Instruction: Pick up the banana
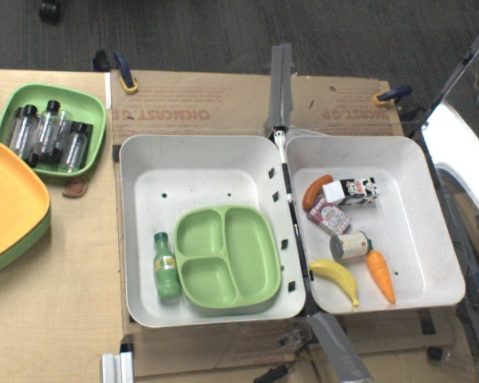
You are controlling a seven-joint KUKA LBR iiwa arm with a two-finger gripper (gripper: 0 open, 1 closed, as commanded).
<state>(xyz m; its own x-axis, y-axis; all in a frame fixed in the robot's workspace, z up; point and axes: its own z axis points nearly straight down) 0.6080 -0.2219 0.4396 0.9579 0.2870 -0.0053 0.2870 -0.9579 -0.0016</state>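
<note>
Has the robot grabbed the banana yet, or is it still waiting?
Nothing looks done yet. The banana lies on the floor of the right bin, near its front edge, beside the carrot and just below the small can. Nothing is touching or lifting it. The whole job is left: reaching in, closing on the banana and raising it out.

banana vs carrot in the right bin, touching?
Apart. The camera view shows a strip of white bin floor between the banana and the carrot; the banana lies near the bin's front left corner, the carrot to its right.
</note>
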